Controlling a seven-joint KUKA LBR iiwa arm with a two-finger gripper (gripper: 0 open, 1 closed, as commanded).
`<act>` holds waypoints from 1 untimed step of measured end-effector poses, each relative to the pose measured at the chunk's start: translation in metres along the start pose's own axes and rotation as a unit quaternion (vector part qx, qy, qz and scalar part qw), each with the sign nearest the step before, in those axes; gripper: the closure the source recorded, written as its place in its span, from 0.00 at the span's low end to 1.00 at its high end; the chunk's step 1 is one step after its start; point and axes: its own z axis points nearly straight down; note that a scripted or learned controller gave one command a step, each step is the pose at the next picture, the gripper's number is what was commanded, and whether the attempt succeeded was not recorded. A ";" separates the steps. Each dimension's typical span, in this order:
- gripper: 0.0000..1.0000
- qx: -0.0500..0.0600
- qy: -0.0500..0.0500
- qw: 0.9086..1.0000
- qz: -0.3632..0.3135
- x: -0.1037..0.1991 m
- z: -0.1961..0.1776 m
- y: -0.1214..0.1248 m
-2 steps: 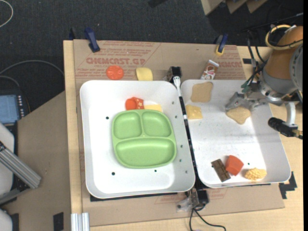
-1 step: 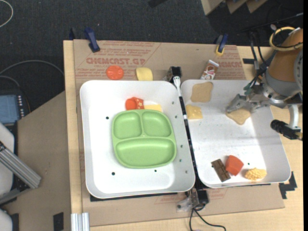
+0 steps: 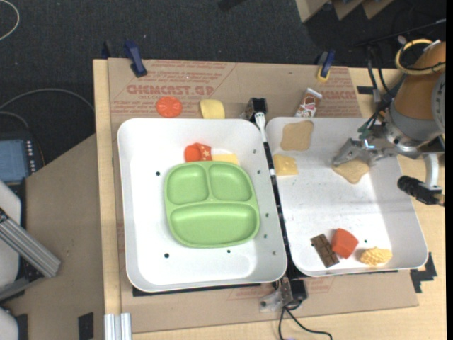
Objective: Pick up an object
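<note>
One target: tan slice (image 3: 352,171) in the right bin (image 3: 396,211), upper middle, directly under the tool (image 3: 361,152). Fingers look spread, straddling its top edge, not clamped. Straight drop needed.

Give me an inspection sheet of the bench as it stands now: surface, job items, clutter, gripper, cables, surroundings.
Surface: cardboard sheet under two white bins, left bin and right bin.
Job's things: in the right bin, tan bread slice, pale yellow block, tan piece, brown chocolate bar, red-orange piece, yellow crinkled piece. In the left bin, green divided plate, red piece.
Clutter: orange disc, yellow block, small carton on the cardboard behind the bins.
Gripper: gripper low over the tan piece; grasp cannot be judged.
Cables: black cable at the front edge.
Surroundings: blue clamps, dark floor.
</note>
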 end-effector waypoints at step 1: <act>0.00 -0.001 0.000 1.000 0.000 0.000 0.000 -0.002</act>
